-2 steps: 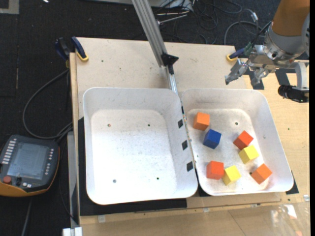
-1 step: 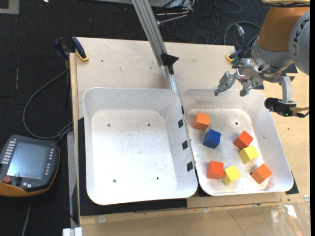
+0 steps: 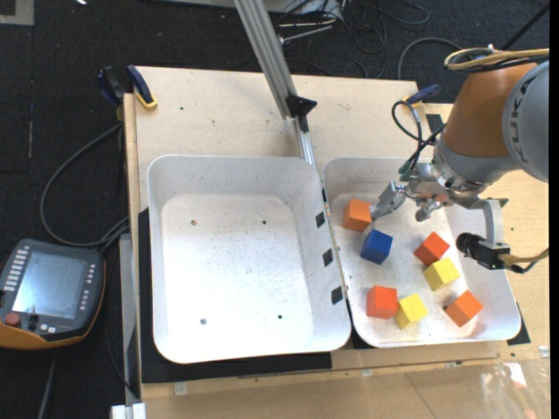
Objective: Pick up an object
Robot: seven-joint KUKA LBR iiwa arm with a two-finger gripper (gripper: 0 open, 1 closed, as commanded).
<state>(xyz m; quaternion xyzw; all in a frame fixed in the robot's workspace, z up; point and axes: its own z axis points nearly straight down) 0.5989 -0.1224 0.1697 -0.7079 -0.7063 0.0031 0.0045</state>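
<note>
The right bin (image 3: 345, 260) holds several small cubes. An orange cube (image 3: 356, 215) lies at the upper left of the group, with a blue cube (image 3: 376, 245) just below it. A red cube (image 3: 431, 249) and a yellow cube (image 3: 441, 274) lie to the right. Along the front sit a red cube (image 3: 382, 301), a yellow cube (image 3: 410, 310) and an orange cube (image 3: 464, 307). My gripper (image 3: 407, 206) hangs over the bin's back part, right of the orange cube and above the blue and red ones. It stands open with nothing between its fingers.
The left bin (image 3: 175, 234) sits beside the right one, sharing a middle wall. A slanted metal bar (image 3: 266, 46) runs down to the bins' back junction. A teach pendant (image 3: 48, 291) lies left of the bench. Cables hang by the arm's wrist (image 3: 485, 251).
</note>
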